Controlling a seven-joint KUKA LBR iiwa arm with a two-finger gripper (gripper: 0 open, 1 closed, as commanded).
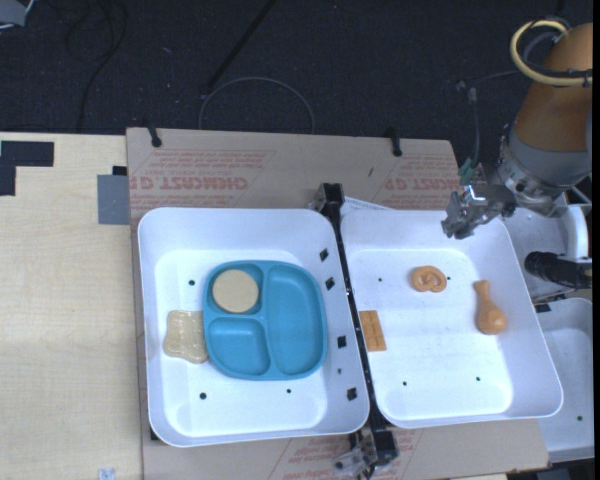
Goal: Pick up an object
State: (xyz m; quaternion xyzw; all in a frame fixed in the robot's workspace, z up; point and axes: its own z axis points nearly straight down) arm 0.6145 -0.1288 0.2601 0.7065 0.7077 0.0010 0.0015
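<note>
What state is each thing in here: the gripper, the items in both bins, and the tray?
gripper: over the right bin's far edge, holding nothing.
pretzel: lying loose in the right bin.
drumstick: lying loose near that bin's right wall.
orange card: flat by the divider.
blue tray: flat in the left bin.
round cracker: in the tray's upper-left compartment.
pale toast piece: touching the tray's left edge.

Cardboard sheet (280, 173), far strip: red printed lettering, upside down from this camera; it seems to read "CHEMCAST GP", though the letters are faint.
Cardboard sheet, near edge: more red print, too small and cut off to read.
</note>
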